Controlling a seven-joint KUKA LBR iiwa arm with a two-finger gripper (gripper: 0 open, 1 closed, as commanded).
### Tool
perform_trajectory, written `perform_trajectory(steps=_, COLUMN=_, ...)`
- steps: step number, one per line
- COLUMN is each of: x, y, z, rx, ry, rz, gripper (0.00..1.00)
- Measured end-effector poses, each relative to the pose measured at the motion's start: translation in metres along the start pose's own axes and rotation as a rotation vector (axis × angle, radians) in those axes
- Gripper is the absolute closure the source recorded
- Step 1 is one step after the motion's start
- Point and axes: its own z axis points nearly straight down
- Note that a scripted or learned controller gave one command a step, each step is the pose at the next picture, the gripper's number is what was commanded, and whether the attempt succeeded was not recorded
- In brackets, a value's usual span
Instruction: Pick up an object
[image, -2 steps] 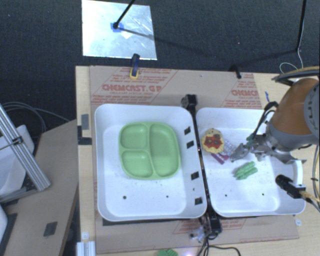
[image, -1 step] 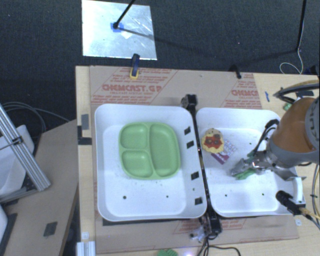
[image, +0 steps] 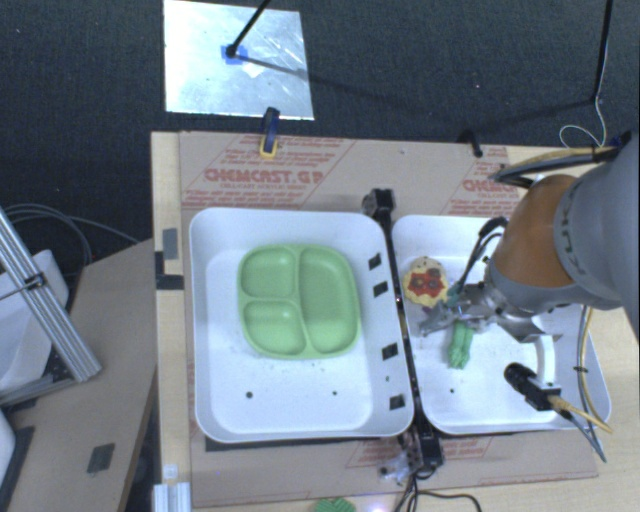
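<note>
My gripper (image: 440, 318) hangs low in the right bin (image: 490, 410), whether apart or together I cannot tell, with 2 candidates touching or nearly so: the green toy (image: 460, 345) just right-below it, long axis running near-far, and the round red-yellow toy (image: 426, 281) just above.

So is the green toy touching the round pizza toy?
Apart. The camera view shows a strip of white bin floor between the green toy and the pizza toy, with the gripper reaching in near that gap.
</note>
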Motion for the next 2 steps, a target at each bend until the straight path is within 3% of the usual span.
perform_trajectory(steps=1, x=-0.004, y=-0.001, z=-0.011, rx=0.000, ry=0.000, rz=0.006, gripper=1.00)
perform_trajectory(steps=2, x=0.048, y=0.028, z=-0.106, rx=-0.009, ry=0.001, rz=-0.001, gripper=1.00)
